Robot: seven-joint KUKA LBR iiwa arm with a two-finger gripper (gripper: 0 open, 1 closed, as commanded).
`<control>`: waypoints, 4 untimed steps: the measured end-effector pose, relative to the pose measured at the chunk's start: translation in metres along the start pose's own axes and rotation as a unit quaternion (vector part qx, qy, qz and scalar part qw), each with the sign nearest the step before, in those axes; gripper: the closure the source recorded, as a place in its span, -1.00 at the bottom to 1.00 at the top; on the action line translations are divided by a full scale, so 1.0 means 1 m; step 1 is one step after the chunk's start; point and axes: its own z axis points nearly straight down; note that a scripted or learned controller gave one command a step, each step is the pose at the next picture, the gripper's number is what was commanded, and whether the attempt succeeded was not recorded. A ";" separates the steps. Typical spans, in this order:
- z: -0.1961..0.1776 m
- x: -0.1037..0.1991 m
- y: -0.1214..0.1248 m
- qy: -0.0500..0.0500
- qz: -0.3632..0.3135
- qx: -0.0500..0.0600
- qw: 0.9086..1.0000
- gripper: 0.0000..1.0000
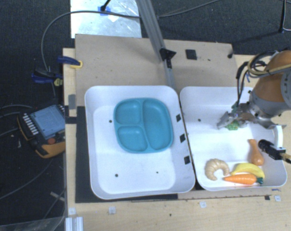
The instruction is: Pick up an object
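My gripper is low in the right bin, near its upper right part, reaching in from the right. A small green object lies directly under its tip, partly hidden by it. Along the bin's lower right lie a brown drumstick-shaped piece, a yellow banana, an orange carrot and a tan croissant. All of these rest on the bin floor, apart from the gripper.
The left bin holds a blue divided plate. A metal pole slants over the bench behind the bins. The arm's grey and orange wrist hangs over the right bin's right edge.
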 end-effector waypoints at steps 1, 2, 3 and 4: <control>-0.013 0.000 0.002 -0.001 0.000 -0.003 1.000 1.00; -0.057 0.001 0.006 0.000 -0.001 0.000 1.000 1.00; -0.102 0.000 0.013 0.000 -0.002 -0.001 1.000 1.00; -0.157 0.000 0.015 0.000 -0.002 -0.001 1.000 1.00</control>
